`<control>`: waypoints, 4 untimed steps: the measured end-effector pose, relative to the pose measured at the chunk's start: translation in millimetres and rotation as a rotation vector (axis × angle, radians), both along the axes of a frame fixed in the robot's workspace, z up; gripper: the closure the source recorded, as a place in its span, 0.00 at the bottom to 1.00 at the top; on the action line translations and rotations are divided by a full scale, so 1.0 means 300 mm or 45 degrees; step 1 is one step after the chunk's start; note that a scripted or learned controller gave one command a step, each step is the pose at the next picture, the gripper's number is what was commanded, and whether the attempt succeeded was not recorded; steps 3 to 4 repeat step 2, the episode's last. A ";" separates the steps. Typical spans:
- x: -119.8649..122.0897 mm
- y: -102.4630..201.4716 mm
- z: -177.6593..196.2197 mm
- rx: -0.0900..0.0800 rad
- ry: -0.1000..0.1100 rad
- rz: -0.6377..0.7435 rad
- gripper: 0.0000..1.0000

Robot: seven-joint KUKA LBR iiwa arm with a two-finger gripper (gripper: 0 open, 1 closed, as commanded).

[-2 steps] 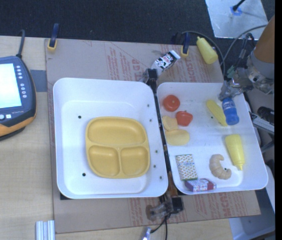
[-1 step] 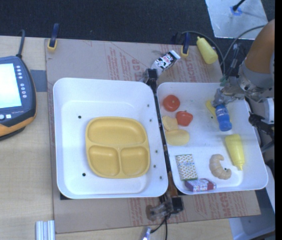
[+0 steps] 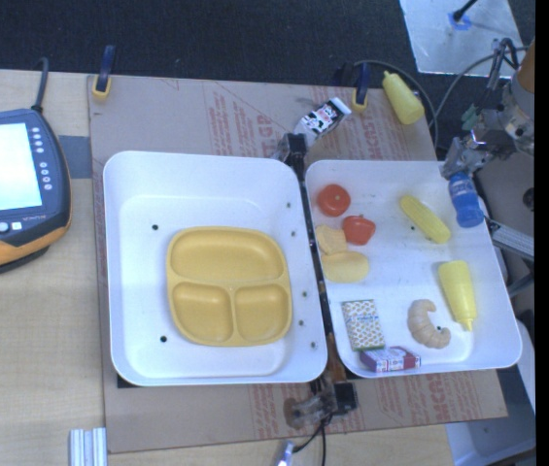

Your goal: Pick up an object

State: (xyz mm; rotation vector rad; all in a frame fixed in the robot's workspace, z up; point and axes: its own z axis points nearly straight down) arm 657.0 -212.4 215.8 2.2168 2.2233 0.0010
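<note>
The right bin [image 3: 496,349] holds several small items: a red tomato [image 3: 332,199], a red pepper [image 3: 358,229], two pale yellow pieces [image 3: 344,265], a corn cob [image 3: 425,218], a yellow bottle [image 3: 458,292], a shrimp [image 3: 428,323], a patterned box [image 3: 362,323] and a red-and-white pack [image 3: 390,359]. A blue bottle [image 3: 465,203] sits at the bin's far right edge. My gripper [image 3: 467,155] hangs just above and behind that blue bottle, at the bin's back right corner. I cannot tell whether it touches the bottle.
The left bin [image 3: 128,260] holds a yellow divided plate [image 3: 227,285]. Behind the bins lie a yellow bottle [image 3: 403,98] and a black-and-white carton [image 3: 320,118]. A control tablet [image 3: 7,187] rests on the bench at far left. Cables run near the arm.
</note>
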 end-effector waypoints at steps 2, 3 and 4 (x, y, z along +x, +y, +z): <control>-0.003 0.232 -0.414 0.001 0.007 0.004 0.00; -0.003 0.232 -0.414 0.001 0.007 0.004 0.00; -0.003 0.232 -0.414 0.001 0.007 0.004 0.00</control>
